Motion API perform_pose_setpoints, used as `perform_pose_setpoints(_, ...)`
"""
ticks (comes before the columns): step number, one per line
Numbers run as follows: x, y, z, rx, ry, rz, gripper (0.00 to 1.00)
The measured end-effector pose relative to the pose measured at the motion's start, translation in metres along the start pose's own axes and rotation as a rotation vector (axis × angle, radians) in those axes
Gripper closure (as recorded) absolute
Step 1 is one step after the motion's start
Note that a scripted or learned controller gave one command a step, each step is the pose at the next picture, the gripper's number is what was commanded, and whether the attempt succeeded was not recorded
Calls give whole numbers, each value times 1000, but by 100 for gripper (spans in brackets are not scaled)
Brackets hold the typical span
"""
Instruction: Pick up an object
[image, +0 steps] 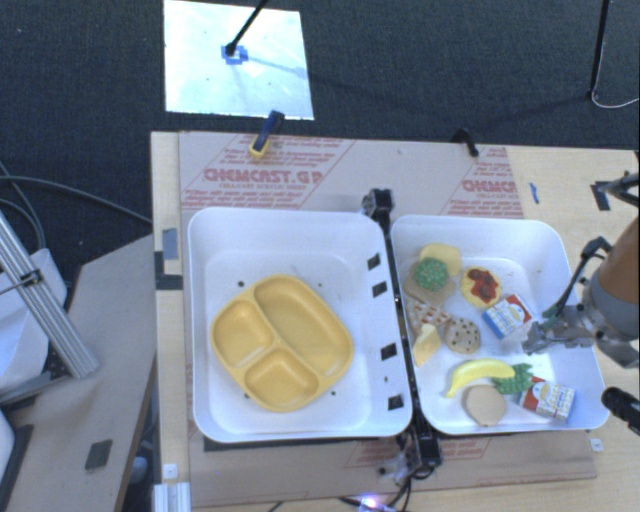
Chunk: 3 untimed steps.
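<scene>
The right bin (545, 240) holds several toy foods: a green-topped round piece (432, 272), a red-topped yellow piece (482, 286), a blue and white carton (507, 318), a cookie (462, 335), a banana (478, 373), a tan disc (485, 405) and a red, white and blue carton (548, 398). My gripper (548, 336) hangs low over the right side of this bin, just right of the blue and white carton and above the second carton. I see nothing held in it.
A yellow three-compartment tray (283, 342) lies in the left bin (215, 240). A black divider with clips (392, 300) runs between the bins. A waffle piece (428, 315), a cheese wedge (427, 345) and a green leafy piece (515, 380) crowd the right bin's middle.
</scene>
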<state>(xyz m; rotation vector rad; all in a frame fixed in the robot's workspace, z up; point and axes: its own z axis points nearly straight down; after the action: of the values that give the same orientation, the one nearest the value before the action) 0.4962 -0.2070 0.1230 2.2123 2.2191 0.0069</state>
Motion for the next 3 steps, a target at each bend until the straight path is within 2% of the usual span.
perform_pose_setpoints(1, 0, 0, 0, 1, 0, 1, 0)
perform_pose_setpoints(2, 0, 1, -10, -3, 0, -1, 100)
perform_pose_setpoints(3, 0, 1, -10, -2, 0, 0, 0)
